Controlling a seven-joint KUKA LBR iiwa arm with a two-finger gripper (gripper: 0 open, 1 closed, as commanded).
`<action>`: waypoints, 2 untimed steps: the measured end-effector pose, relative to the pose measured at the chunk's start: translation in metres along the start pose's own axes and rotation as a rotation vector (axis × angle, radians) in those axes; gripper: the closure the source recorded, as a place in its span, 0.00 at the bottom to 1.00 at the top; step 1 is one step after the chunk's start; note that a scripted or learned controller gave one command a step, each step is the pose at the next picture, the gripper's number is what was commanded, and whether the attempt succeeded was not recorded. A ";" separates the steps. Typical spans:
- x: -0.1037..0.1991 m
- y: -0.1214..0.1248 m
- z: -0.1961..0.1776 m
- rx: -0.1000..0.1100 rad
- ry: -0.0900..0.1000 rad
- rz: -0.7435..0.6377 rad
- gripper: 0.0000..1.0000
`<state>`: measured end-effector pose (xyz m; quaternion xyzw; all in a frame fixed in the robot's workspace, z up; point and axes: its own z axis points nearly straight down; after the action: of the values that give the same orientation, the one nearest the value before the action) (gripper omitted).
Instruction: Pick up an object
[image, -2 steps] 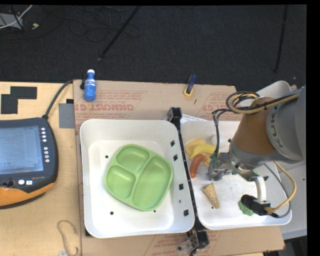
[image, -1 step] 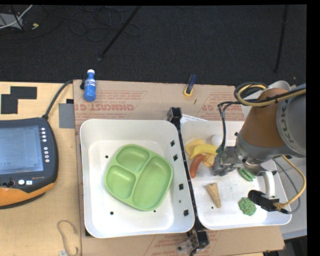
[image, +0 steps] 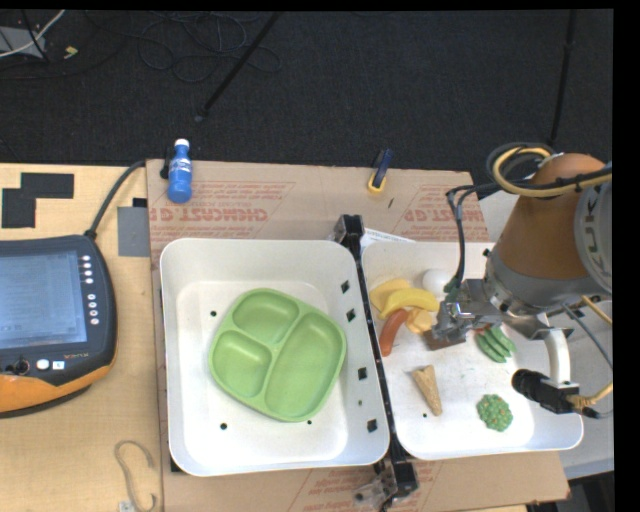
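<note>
Well, from above, the jaws (image: 452, 318) sit low in the right bin (image: 560, 435) beside the banana (image: 403, 297) and red pepper (image: 393, 328), whether parted or closed I cannot tell, so it looks mid-grasp, needing a firm close before lifting.

Two shallow white bins sit side by side on the cardboard-covered worktop (image: 250, 200). The left bin (image: 185, 300) holds a green divided plate (image: 277, 352), tilted at a slant. In the right bin (image: 560, 435) the arm (image: 545, 240) reaches in from the right, its gripper (image: 450, 320) low among the toy food — a yellow banana (image: 400, 297) and a red-orange sausage (image: 393, 330) just beside it, a white egg (image: 436, 279) behind. An ice-cream cone (image: 428, 388) lies nearer the front, with a green broccoli piece (image: 494, 411) to its right. A tablet controller (image: 45, 310) rests at far left — a blue bottle (image: 180, 172) stands behind the bins.
</note>
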<state>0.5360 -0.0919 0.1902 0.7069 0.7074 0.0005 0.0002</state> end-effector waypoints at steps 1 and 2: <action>-0.001 0.001 -0.040 0.000 0.000 0.001 1.00; 0.051 -0.006 -0.030 0.006 0.001 -0.002 1.00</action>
<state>0.5295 -0.0406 0.2202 0.7062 0.7080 -0.0012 -0.0025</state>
